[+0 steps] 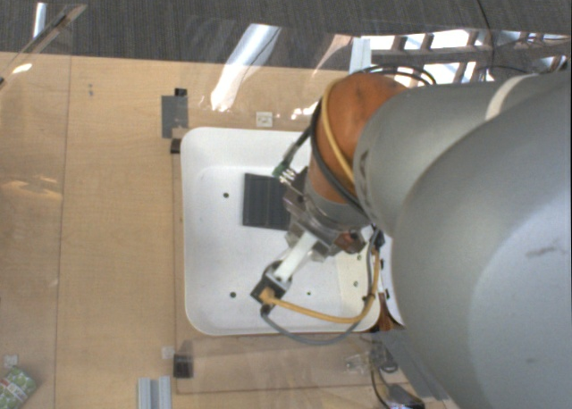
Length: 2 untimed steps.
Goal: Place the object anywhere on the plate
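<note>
Dark grey slab (262, 200) in white bin (201, 251), arm (465, 220) crowding its right edge

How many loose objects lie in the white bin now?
1. A dark grey flat rectangle lies in the upper middle of the white bin, its right edge beside the arm. The arm covers the bin's right part, so more may be hidden.

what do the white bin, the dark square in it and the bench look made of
White bin: likely moulded plastic, smooth, rounded corners. Dark square: flat matt grey sheet, perhaps plastic or rubber; unclear. Bench: pale wood or wood-look laminate, faint grain, slight sheen from glare streaks.
</note>
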### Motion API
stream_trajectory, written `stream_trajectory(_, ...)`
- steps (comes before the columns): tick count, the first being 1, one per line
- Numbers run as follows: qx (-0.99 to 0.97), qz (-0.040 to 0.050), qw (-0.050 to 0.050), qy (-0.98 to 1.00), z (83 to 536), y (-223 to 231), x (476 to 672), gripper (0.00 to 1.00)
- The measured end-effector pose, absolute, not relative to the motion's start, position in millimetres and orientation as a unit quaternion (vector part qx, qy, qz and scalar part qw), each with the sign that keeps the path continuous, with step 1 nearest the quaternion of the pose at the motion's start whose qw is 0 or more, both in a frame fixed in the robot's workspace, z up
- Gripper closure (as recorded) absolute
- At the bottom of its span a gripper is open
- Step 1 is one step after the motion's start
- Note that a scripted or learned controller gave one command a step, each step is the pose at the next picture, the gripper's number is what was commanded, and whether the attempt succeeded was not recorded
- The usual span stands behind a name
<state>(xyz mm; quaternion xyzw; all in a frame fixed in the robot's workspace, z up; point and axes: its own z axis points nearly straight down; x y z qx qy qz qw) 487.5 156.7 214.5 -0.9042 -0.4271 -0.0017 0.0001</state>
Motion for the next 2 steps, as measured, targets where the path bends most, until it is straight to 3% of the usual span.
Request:
stream_trajectory(1,-0.93,-0.0005,0.001,-0.368,93,206,486.7,1.0)
stream_trajectory(2,-0.985,-0.0014,0.001,-0.174,173,115,487.7,1.0)
